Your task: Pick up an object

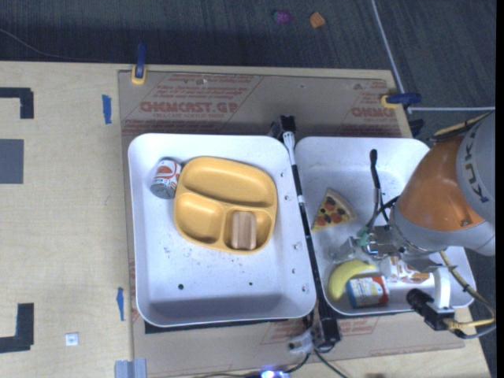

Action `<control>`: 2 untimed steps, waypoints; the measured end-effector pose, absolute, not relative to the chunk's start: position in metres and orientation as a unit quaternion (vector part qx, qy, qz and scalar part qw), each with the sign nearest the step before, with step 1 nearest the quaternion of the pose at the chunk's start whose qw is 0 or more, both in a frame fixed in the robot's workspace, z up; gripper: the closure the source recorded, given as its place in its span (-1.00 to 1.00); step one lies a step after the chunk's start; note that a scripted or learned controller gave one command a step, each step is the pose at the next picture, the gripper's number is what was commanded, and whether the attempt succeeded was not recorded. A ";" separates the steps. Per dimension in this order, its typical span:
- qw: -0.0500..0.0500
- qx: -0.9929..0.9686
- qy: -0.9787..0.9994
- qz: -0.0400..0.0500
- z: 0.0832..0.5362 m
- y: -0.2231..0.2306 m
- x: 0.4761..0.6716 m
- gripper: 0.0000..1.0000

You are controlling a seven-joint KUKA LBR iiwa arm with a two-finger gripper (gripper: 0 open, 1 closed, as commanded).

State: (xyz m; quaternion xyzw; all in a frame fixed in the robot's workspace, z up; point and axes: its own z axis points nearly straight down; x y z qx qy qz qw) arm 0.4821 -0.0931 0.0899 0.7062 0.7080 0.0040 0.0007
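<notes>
White right bin (pixel 346 160) crowded near arm (pixel 445 195), far half open

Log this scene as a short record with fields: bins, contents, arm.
left bin: yellow tray, can at its left
tray compartment: brown block
right bin: pizza slice, banana, bottle
banana and bottle: touching
arm: over right bin
gripper: low, above the banana; grip unclear
</notes>
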 end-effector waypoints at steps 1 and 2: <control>0.002 0.707 0.708 0.004 0.090 -0.093 0.482 -1.00; 0.002 0.707 0.708 0.004 0.090 -0.094 0.482 -1.00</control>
